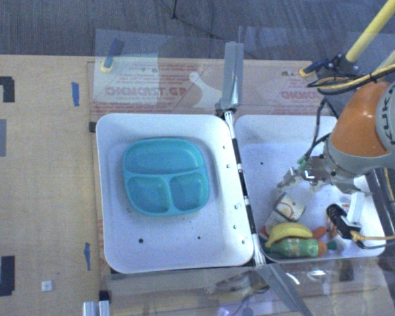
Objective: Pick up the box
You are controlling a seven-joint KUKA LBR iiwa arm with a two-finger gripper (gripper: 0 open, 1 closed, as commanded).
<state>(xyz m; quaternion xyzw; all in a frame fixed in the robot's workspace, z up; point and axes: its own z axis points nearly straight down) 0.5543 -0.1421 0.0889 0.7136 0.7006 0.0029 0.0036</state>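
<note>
We see a tan bench (pixel 39 176) on grey carpet, carrying two white bins side by side. The left bin (pixel 112 242) holds a teal divided plate (pixel 166 176) near its middle. In the right bin (pixel 263 143), a banana (pixel 288 231) and a green bottle (pixel 295 247) crowd the front edge, with the small box (pixel 289 207) lying tilted just behind them. The gripper (pixel 303 176) hovers just above the box's far side; we cannot tell how far it is spread, and nothing sits visibly in it.

tool (pixel 301 176) above box (pixel 289 208)
</note>
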